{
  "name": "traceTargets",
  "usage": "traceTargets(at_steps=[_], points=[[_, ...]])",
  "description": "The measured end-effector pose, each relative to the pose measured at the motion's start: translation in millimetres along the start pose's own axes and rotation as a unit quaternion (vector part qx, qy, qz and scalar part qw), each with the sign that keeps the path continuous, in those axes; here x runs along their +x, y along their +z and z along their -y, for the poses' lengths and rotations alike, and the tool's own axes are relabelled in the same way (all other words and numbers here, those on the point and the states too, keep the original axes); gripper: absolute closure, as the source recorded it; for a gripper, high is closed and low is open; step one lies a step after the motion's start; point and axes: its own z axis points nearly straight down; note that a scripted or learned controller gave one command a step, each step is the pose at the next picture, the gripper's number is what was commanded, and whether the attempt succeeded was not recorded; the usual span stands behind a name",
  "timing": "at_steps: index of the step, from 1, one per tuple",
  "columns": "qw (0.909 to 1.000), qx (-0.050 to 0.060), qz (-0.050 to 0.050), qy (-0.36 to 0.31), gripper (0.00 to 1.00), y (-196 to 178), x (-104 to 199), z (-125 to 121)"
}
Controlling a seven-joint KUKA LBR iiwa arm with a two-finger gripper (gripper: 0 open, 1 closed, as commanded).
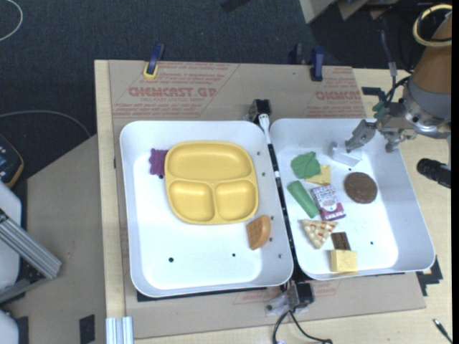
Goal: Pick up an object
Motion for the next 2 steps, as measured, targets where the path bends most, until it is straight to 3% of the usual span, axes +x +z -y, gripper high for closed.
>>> traceTargets(at_steps=[1,2], points=[[1.0000,0.001,0.000,0.001,0.00,64,-2,4],[1.0000,-0.001,0.000,0.000,0.00,99,-2,4]])
